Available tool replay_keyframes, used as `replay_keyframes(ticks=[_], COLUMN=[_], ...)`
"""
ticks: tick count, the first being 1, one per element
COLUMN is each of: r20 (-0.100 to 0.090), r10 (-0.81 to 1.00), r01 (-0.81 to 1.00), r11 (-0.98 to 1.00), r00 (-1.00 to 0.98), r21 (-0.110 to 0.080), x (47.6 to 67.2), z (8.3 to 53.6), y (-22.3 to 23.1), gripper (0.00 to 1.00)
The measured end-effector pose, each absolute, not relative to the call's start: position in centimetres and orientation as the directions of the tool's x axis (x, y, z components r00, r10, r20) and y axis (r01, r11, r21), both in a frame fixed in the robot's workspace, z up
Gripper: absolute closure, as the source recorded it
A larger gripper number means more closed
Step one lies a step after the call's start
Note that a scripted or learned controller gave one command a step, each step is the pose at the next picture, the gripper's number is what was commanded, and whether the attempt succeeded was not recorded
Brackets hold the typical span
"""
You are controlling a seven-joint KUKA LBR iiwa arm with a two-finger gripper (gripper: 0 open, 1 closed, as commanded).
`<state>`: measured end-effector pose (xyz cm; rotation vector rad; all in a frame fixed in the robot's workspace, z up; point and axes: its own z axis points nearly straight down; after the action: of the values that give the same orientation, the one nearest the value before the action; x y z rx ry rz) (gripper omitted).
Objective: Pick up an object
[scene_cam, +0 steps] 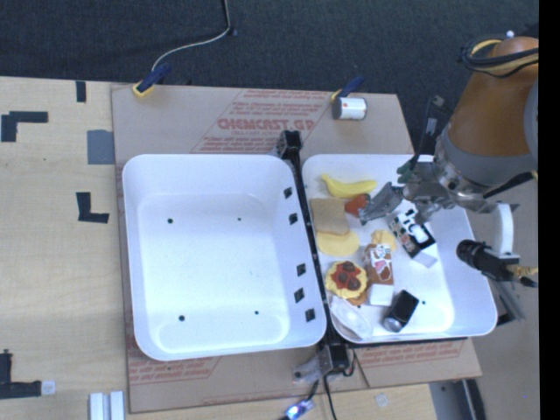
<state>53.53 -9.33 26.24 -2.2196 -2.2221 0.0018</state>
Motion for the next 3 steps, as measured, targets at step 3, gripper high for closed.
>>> replay_keyframes(ticks=[3], r20=[0.001], r10=[1.0], r01=[1.0], r11=[0.001], r00=[-0.001], r21=[-0.003], x=[55.0], z=[9.6], y=[-9.1], gripper=[0.0])
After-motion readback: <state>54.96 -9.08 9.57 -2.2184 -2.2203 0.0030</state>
